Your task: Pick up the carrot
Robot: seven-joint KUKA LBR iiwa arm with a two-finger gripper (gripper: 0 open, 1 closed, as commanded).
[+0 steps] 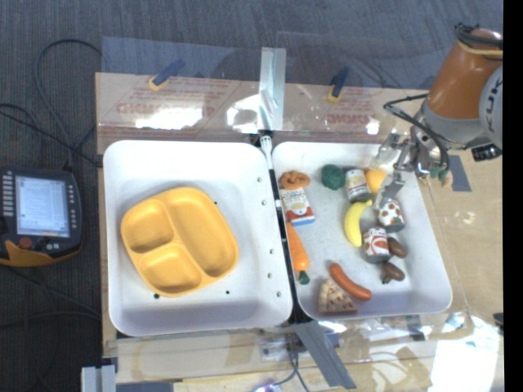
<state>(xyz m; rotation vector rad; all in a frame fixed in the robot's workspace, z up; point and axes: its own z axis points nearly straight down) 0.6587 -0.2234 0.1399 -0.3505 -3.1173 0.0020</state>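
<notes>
Camera view: tapered orange carrot (297,250) lies untouched; metal gripper (398,168), grip state unclear.

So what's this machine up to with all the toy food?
It is meant to pick up the carrot, which lies untouched along the left wall of the right bin, among other toy foods. The gripper hangs over that bin's upper right corner, near the banana, well away from the carrot. The left bin holds a yellow tray.

A robotics lab: a grey-and-orange robot arm (467,76) reaches over two white bins (196,158) on a bench, with a cabled control tablet (38,216) on dark carpet left of them.
</notes>
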